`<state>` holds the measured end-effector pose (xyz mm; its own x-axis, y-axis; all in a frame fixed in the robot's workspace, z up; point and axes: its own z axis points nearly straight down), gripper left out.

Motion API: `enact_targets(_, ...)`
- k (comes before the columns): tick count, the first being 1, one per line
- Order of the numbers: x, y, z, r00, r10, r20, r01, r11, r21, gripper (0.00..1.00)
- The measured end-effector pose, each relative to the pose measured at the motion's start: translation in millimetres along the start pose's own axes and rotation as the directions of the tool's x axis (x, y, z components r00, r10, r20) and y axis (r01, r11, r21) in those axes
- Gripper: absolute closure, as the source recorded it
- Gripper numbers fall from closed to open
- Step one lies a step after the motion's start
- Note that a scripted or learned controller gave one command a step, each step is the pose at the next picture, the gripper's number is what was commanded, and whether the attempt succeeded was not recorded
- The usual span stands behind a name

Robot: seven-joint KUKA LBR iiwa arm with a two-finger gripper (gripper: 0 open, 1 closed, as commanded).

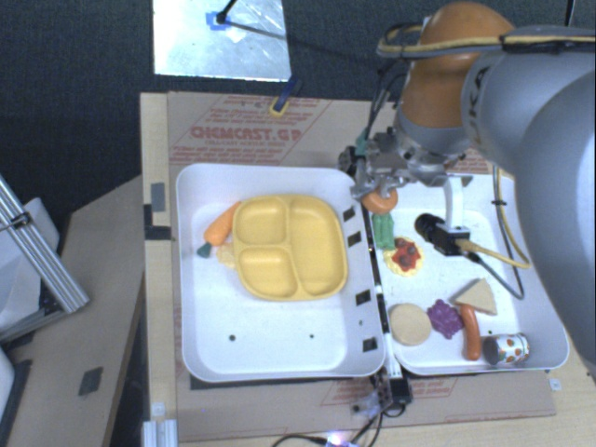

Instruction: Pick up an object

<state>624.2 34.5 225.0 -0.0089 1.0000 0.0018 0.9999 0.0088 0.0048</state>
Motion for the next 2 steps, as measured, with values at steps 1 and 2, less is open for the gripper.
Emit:
enact_targets(1, 37.5, 21.7, 6.8, 1.0, 0.0, 0.0, 0.0, 1.0, 0.002, 1.0)
enact_targets(2, 42.0, 13.9, 6.4, 1.0, 0.004, 0.002, -0.004, 1.0, 0.004, 1.0)
